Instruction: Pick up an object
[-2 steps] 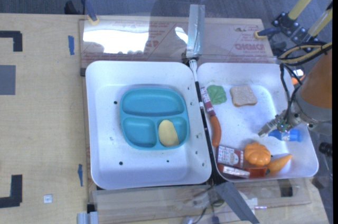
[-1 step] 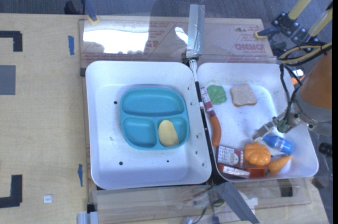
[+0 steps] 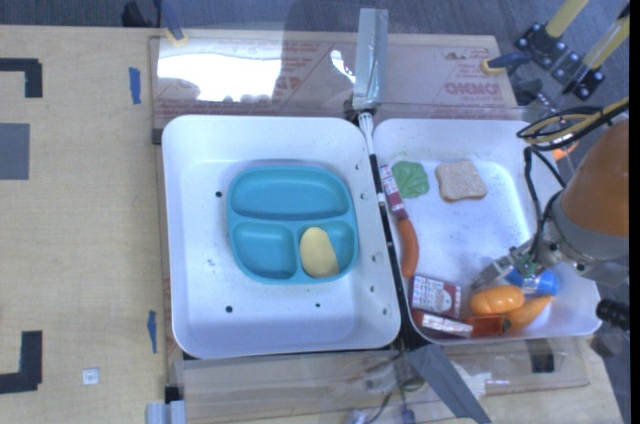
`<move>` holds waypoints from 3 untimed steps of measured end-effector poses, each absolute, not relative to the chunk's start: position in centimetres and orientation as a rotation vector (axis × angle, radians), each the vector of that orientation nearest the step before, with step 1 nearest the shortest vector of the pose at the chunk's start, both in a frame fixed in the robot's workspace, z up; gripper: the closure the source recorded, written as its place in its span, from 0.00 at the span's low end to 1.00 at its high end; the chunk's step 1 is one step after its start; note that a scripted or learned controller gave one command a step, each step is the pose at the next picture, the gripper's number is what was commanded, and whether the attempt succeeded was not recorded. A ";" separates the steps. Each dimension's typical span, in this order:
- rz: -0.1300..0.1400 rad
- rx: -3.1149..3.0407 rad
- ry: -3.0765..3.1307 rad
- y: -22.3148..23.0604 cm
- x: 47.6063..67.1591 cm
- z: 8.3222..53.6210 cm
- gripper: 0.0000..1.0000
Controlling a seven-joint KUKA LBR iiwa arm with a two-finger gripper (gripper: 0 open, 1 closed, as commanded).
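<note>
At the right bin's (image 3: 505, 174) near right corner, the gripper (image 3: 522, 268) is seen low over a cluster of toy food, the arm (image 3: 600, 197) coming in from the right edge. Whether anything sits between its tips cannot be told; the spread is hidden by clutter and blur. Just beside the gripper an orange rounded piece (image 3: 497, 300) is lying, with a carrot-like piece (image 3: 530, 312) touching it toward the right wall and a small blue item (image 3: 543, 284) just behind. A red carton (image 3: 436, 294) is lying along the near edge by the divider, and a sausage (image 3: 408, 246) along the left wall. Toward the far edge a green leaf (image 3: 410, 179) and a bread slice (image 3: 461, 181) are resting apart. In the left bin (image 3: 190, 242) a blue divided tray (image 3: 290, 197) is centred, with a yellow potato-like piece (image 3: 319, 252) in its near right compartment. Judged progress: approach done, gripper down at the pile; no object is seen lifted, so grasp and lift are left. Likely target is the orange piece.
</note>
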State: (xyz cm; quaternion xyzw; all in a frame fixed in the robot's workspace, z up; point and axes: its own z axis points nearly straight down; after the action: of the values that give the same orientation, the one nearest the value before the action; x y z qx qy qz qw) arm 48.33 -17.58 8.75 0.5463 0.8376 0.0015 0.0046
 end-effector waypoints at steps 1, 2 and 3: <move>0.009 1.711 2.615 -17.7 48.5 9.9 1.00; 0.004 1.499 2.753 -22.3 48.2 8.8 1.00; 0.014 1.502 2.747 -11.2 55.3 8.9 1.00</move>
State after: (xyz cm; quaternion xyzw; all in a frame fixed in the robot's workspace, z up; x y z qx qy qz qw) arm 55.26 -11.22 8.87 0.4797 0.8774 0.0044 0.0055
